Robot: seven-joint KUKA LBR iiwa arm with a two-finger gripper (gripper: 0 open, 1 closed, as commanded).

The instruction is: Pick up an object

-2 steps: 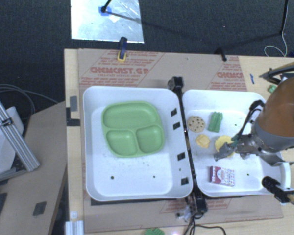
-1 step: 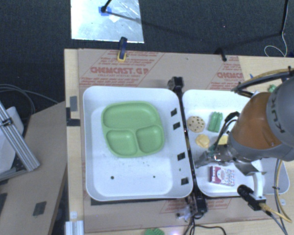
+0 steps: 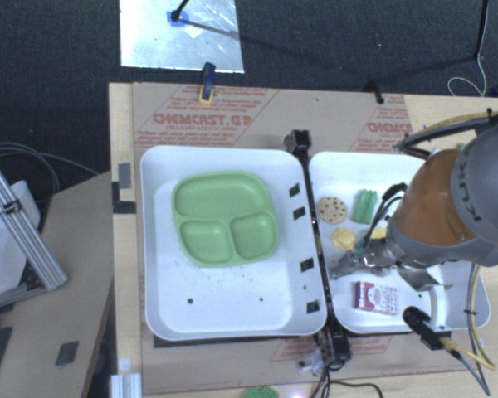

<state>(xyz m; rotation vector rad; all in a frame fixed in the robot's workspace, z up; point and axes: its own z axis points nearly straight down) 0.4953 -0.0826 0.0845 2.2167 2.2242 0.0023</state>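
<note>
One gripper [image 3: 349, 264] hangs low in the right bin [image 3: 349, 166], near the wall that splits the two bins. Its metal tips point left, and I cannot tell how they are set or if they grip anything. Just above the tips sits a small yellow piece [image 3: 343, 239], very close to them. A round tan cookie with dark dots [image 3: 331, 210] lies a bit higher. Beside the cookie is a green ridged thing [image 3: 364, 206]. Below the gripper lies a small red and white box [image 3: 374, 298], flat on the bin floor. The big grey arm with its orange band [image 3: 436, 210] covers much of this bin from the right. The left bin [image 3: 162, 305] holds a green tray with three parts [image 3: 225, 218]. Both bins rest on a brown board [image 3: 257, 114].
</note>
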